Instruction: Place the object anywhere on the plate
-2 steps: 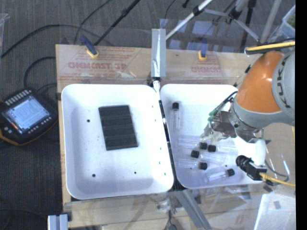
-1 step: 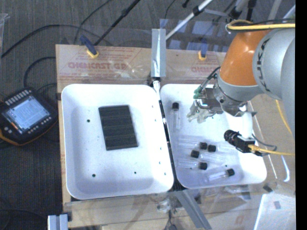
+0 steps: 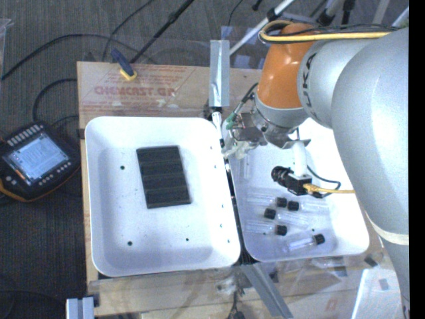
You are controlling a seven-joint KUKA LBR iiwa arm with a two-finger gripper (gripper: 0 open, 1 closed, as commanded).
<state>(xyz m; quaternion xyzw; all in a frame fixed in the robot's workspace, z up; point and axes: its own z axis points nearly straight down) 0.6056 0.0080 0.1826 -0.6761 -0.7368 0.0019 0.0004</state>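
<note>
1. Capped tubes (image 3: 280,230): several small clear cylinders with black caps, lying flat and scattered in the right bin (image 3: 332,218), from its centre toward 5 o'clock. One longer tube (image 3: 302,244) lies near the 5 o'clock corner, cap pointing to 3 o'clock. None is on the plate.
2. Plate (image 3: 163,176): a flat black rectangle with crosswise ribs and a matte finish. It sits mid-floor in the left bin (image 3: 106,198), long axis roughly 12 to 6 and slightly skewed, with nothing on top of it.
3. Gripper (image 3: 234,145): at the right bin's 10 o'clock corner, just beside the wall shared by the two bins. I can't tell how far open it is, and no tube is visibly held.
4. Arm (image 3: 362,78): smooth grey shell reaching in from 3 o'clock, bulking over the right bin's 1 to 3 o'clock side. The glossy orange band (image 3: 285,72) is above the wrist, and the wrist points down toward 8 o'clock.
5. Both bins are shallow white plastic with rounded corners, and the left floor has a few dark specks.
6. Brown board (image 3: 146,88) with faded red print at 12 o'clock of the left bin; pendant (image 3: 33,159) with a lit screen at 9 o'clock, off the bench.
</note>
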